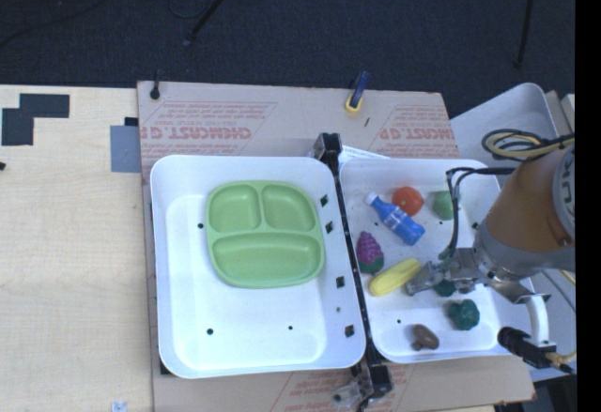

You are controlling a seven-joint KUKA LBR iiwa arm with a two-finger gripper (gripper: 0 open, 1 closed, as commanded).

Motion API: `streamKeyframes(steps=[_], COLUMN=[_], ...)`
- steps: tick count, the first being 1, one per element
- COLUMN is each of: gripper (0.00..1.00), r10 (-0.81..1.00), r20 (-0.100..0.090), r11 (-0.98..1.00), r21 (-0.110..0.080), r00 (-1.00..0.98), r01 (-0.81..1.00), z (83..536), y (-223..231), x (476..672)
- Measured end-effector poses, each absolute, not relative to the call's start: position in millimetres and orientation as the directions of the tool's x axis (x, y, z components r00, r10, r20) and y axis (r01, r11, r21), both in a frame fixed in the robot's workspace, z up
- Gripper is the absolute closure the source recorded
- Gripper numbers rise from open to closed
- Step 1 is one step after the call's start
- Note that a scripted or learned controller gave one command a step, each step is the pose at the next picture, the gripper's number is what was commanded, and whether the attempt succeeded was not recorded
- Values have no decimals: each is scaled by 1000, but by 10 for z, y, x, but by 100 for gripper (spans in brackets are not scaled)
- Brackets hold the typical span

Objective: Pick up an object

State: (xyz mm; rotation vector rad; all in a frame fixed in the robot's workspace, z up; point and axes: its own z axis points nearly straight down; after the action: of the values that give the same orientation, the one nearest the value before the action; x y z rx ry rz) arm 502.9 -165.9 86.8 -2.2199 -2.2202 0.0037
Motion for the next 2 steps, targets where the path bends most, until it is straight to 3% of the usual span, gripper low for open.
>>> streamKeyframes(steps=[1, 2], gripper=[100, 100], r10=[1000, 1000], r20=[3, 0], r11=[-5, -4], r21=[-5, 0], r00=[5, 4], r01=[1000, 1000], z=[971, 1572], y=[-1669, -1700], x=[5029, 4979])
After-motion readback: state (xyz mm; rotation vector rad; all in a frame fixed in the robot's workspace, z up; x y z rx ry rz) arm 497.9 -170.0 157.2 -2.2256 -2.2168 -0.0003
